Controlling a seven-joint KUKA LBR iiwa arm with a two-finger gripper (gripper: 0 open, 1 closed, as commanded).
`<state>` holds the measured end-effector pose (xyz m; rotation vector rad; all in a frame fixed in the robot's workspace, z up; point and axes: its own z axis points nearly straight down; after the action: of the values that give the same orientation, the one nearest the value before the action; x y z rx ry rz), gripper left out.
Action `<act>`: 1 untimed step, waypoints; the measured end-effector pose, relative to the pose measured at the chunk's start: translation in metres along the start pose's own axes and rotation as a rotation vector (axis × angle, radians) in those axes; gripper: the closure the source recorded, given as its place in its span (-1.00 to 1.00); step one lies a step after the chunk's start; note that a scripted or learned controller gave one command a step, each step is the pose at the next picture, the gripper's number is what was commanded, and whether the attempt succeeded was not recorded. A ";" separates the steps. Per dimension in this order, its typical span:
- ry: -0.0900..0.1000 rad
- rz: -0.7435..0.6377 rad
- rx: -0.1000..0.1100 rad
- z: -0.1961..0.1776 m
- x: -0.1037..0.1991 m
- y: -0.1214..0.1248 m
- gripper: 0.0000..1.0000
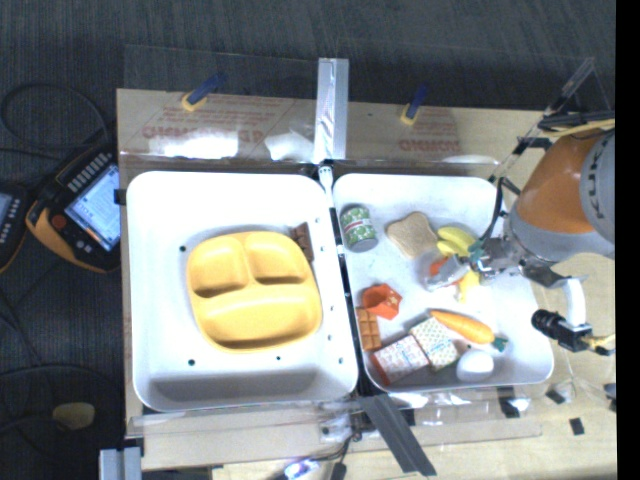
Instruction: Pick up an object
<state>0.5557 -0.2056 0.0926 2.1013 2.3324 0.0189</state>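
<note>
I see two white bins side by side on the worktop (480, 128). The left bin (150, 268) has one yellow tray (255, 288) in it, with three dips. The right bin (520, 368) has many small toys: one green can (358, 226), one slice of bread (411, 233), one banana (456, 239), one red pepper (380, 300), one carrot (462, 325), two little boxes (418, 348) and one white egg (476, 363). The carrot lies flat, its long side going left to right, its green end at the right. The end effector (478, 260) is low in the right bin, just beside the banana. I cannot tell how it is set.
</note>
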 end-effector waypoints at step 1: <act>-0.008 0.000 -0.007 -0.008 -0.002 0.001 1.00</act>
<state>0.5568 -0.2074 0.1008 2.0947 2.3247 0.0185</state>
